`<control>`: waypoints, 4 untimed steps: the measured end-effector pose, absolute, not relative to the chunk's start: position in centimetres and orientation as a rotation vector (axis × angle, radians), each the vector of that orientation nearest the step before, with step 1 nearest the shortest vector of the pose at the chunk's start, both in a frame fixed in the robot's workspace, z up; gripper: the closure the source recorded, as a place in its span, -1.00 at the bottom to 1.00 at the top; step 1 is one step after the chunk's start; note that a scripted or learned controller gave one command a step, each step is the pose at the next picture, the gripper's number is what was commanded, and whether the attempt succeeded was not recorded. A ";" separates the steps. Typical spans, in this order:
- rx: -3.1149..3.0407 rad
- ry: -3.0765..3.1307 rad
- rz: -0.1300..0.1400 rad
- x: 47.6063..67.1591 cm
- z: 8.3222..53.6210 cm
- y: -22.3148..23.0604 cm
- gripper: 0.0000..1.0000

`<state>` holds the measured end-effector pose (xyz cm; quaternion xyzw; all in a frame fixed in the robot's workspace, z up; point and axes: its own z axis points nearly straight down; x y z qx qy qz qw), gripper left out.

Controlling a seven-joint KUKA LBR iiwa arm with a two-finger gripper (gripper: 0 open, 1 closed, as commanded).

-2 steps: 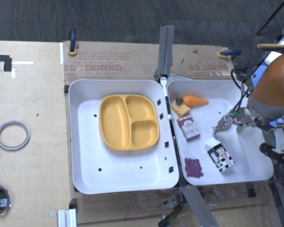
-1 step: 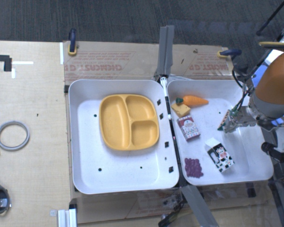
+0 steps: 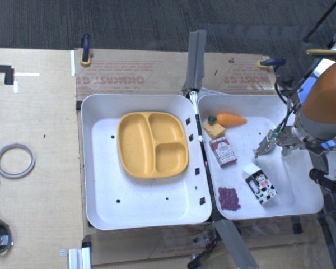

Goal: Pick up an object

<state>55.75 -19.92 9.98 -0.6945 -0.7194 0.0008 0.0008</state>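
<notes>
- Pale wooden bench (image 3: 33,217) runs along the bottom and left, bearing a roll of grey tape (image 3: 13,160); dark carpet lies beyond.
- Left white plastic bin (image 3: 95,206) holds a smooth yellow three-part plate (image 3: 153,144).
- Right white bin (image 3: 302,203) holds an orange carrot (image 3: 231,119) — long axis left-right, green top pointing left — a red carton (image 3: 223,152), purple grapes (image 3: 229,198) and a black-and-white milk carton (image 3: 261,184).
- Metal two-finger gripper (image 3: 264,149) hovers in the right bin, holding nothing; whether it is parted I cannot tell.
</notes>
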 end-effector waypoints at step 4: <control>-1.985 -2.435 0.001 58.8 9.2 -18.9 -1.00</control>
